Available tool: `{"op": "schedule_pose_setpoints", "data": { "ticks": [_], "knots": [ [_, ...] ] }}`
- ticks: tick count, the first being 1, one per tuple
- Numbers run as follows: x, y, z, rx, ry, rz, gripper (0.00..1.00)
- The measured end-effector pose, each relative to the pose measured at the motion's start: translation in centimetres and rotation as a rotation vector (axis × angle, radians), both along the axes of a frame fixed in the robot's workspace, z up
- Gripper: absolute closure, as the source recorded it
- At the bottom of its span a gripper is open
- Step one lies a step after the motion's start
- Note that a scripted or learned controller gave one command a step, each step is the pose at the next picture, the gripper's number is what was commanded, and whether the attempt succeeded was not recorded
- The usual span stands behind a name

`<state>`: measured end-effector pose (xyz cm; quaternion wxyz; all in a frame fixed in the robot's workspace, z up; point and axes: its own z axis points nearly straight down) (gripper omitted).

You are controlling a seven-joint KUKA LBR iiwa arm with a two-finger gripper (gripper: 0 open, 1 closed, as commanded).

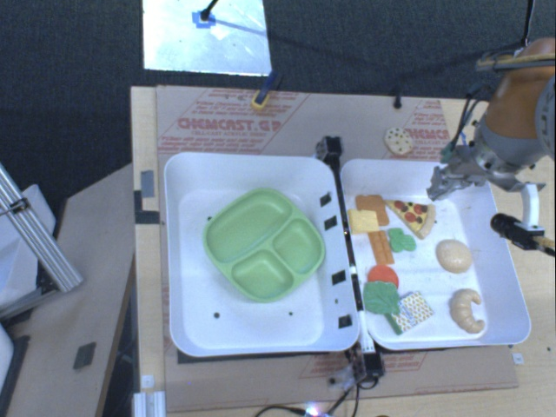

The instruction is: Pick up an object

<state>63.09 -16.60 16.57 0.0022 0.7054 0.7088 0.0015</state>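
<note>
Nearest the camera in the right white bin (508, 307) lie one tan croissant (467, 310), one patterned square packet (415, 310) and one green broccoli piece (381, 299). Further back sit one red tomato (383, 274), one pale egg (453, 255), one orange carrot stick (380, 248) and one pizza slice (412, 215). The left white bin (187, 233) holds one green divided plate (264, 244). The grey gripper (440, 183) hangs above the pizza slice at the bin's far edge; whether it is wide or narrow, I cannot tell.
</note>
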Motion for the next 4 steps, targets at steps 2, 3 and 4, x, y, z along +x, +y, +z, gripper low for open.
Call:
{"op": "schedule_pose_setpoints", "data": {
  "ticks": [2,3,4],
  "knots": [
    [-2.7,4.5,4.5,0.002,0.006,0.003,1.0],
    [-5.8,8.7,5.8,0.003,0.006,0.003,1.0],
    [-8.7,13.6,4.9,0.003,0.007,0.003,1.0]
  ]
}}
